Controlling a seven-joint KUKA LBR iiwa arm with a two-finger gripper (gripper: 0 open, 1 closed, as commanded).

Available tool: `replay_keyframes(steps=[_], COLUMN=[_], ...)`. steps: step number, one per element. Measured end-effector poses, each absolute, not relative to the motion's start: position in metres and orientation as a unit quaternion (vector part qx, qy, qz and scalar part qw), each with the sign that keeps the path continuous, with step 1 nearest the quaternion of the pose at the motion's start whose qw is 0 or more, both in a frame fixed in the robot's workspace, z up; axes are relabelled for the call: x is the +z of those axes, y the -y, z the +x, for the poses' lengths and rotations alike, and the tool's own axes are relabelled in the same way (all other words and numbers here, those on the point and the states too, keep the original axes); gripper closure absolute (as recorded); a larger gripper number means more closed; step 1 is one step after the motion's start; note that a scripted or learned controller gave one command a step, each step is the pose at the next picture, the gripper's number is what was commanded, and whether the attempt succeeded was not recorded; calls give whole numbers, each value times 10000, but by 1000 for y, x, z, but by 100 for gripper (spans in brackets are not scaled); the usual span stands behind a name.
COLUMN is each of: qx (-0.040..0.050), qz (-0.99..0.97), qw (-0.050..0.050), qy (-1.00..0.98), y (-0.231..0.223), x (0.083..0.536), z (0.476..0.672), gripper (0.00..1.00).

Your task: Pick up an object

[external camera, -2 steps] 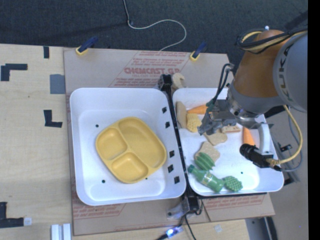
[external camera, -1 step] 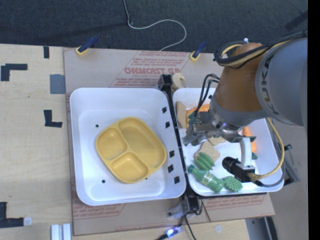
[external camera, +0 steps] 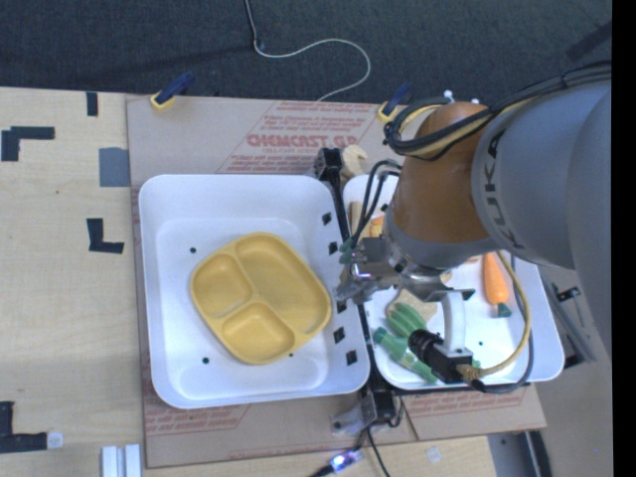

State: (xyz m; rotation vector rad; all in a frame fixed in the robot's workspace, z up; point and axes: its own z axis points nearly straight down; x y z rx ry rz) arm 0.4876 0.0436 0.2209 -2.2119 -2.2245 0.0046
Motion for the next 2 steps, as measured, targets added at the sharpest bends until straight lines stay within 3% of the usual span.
replay_keyframes(steps=[2], qx=[11], qz=[-7064], qw=[10], qy=[7078], y=[-70], x=[233], z=[493], gripper=[100])
